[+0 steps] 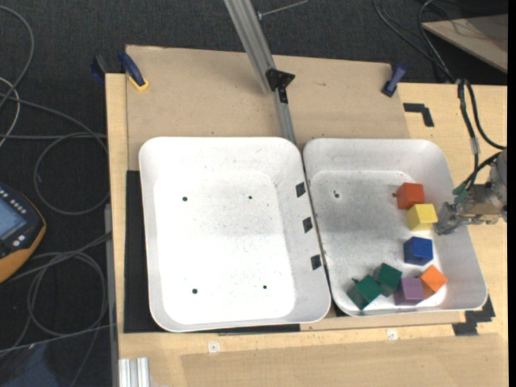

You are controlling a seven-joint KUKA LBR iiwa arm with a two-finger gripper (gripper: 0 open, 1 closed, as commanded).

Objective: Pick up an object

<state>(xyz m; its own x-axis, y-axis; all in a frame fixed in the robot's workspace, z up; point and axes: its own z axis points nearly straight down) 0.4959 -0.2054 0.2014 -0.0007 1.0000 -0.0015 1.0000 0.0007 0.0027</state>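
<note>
Fingers: too small and blurred at the view's right edge to tell whether apart or together; nothing visibly between them.
Gripper (446, 222): at the right rim of the right bin (363, 150), its tip just beside the yellow cube (422, 215), possibly touching it.
Red-orange cube (411, 195): just above the yellow one, near the right wall.
Blue cube (418, 250): below the yellow cube, apart from it.
Orange block (434, 278): near the lower right corner, beside the purple block (412, 288).
Green blocks (376, 285): two, dark, touching each other, left of the purple block.
Left bin (161, 160): side by side with the right bin.
</note>
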